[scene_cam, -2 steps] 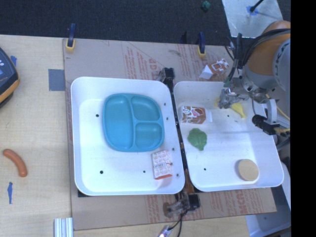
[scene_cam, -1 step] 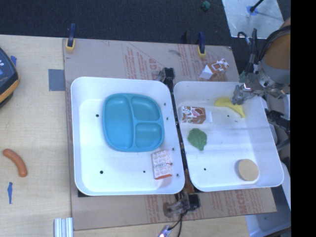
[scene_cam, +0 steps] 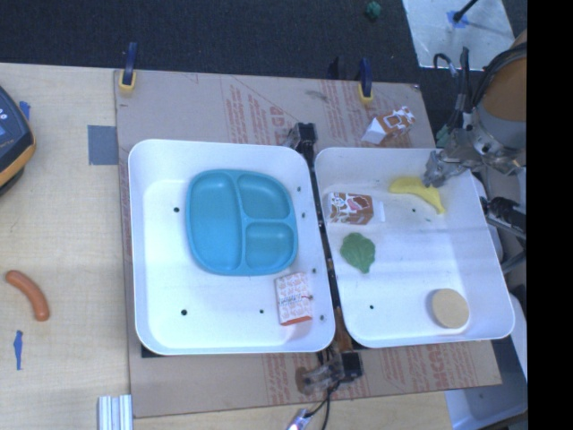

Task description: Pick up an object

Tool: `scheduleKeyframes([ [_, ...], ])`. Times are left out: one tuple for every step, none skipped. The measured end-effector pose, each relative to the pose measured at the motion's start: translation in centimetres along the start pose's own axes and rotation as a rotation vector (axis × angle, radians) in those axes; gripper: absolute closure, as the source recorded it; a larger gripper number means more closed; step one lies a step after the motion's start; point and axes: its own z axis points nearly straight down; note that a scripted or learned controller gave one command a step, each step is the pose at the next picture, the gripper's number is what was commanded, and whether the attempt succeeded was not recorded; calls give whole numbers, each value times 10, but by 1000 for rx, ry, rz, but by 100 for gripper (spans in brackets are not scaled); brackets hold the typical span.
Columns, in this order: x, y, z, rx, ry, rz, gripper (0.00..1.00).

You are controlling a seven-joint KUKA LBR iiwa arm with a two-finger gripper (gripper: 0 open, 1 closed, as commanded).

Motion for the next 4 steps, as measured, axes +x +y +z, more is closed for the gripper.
scheduleKeyframes([
  [0,0,0,1,0,-1,0],
  [101,0,50,3,1,-2,0],
  [118,-58,50,3,0,2,0],
  [35,-35,49,1,-1,3,0],
])
